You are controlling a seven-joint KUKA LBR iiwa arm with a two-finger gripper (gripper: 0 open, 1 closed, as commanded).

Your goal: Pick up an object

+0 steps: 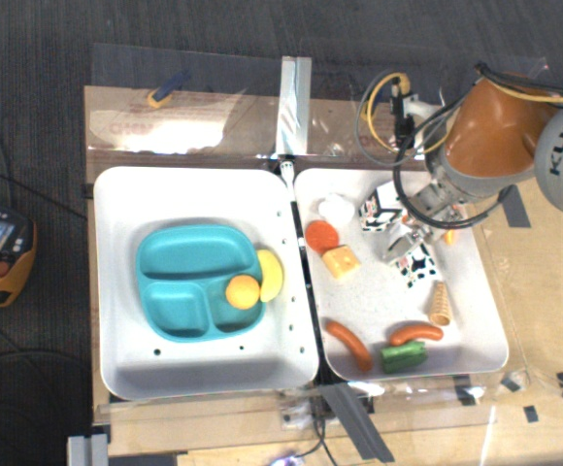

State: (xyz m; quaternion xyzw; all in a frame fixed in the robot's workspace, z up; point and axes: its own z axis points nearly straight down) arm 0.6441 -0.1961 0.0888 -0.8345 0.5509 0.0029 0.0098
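The gripper (405, 233) hangs low over the back half of the right bin (485, 343), among several small toys. A black-and-white cow (416, 265) lies just in front of it and a second black-and-white toy (378, 215) just to its left; whether either one touches the gripper cannot be told. Nothing can be seen to sit between the gripper's parts, and whether it is released or clenched cannot be told from this angle.

The arm (490, 129) comes in from the right and bends down over the bin's back right corner, its orange band above the wrist, with yellow and black cables (383, 115) looped beside it.

Further left in the same bin lie a red tomato (321, 233) and a cheese wedge (340, 261). Near the front are a cone (441, 304), two sausages (347, 344) and a green piece (403, 355).

The left bin (116, 357) holds a teal tray (180, 284), with an orange (243, 291) on it and a lemon (270, 272) at its right edge.
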